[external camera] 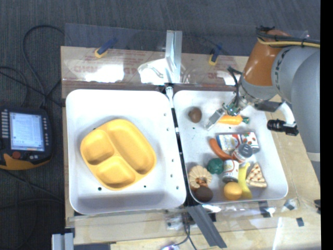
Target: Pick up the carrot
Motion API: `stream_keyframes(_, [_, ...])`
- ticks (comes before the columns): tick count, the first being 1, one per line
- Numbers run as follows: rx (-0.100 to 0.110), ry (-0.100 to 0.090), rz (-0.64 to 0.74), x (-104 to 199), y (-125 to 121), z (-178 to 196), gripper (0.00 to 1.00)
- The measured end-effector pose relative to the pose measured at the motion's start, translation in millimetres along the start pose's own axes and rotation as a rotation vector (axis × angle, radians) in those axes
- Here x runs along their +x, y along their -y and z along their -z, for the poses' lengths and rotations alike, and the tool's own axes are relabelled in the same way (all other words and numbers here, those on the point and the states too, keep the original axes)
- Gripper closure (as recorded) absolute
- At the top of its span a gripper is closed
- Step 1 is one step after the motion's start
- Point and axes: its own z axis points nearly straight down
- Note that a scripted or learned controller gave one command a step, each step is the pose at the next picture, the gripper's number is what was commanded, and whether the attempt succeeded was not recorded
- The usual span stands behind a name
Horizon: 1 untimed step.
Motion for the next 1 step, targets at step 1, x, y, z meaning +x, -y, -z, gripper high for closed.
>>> stream_keyframes(1, [0.003,0.002,0.003,0.7,-0.4,8.2,1.0])
